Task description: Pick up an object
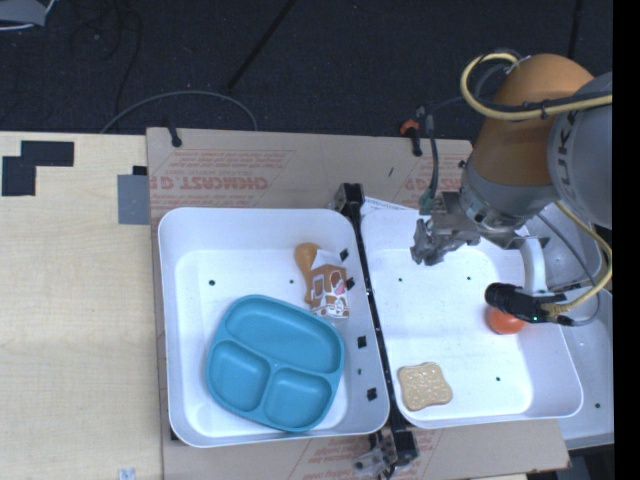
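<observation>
Metal fingers (430, 251), state unclear, hover above smooth right bin (560, 408); flat waffled cracker (424, 386) below.

— Where are we looking?
— At a robotics lab, we'd say: a grey arm (560, 148) with an orange band, two white bins (180, 268) on cardboard (250, 173), loose cables (180, 98) across dark carpet.
</observation>
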Action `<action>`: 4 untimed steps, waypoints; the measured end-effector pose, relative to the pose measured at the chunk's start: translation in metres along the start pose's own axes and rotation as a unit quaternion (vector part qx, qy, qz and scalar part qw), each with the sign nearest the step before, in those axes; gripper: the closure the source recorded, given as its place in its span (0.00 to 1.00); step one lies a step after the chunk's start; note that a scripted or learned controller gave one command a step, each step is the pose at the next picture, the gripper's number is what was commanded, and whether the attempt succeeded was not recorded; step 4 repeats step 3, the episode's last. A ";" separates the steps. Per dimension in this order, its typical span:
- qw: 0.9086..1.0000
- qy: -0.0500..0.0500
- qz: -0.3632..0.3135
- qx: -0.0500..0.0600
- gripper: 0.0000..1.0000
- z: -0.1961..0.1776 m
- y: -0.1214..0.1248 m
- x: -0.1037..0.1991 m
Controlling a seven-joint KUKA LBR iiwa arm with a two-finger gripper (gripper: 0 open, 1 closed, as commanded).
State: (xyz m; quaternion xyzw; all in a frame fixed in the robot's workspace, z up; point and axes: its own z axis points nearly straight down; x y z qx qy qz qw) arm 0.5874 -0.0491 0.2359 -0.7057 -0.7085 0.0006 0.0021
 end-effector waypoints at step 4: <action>1.000 -0.001 0.000 0.001 1.00 0.007 -0.036 0.151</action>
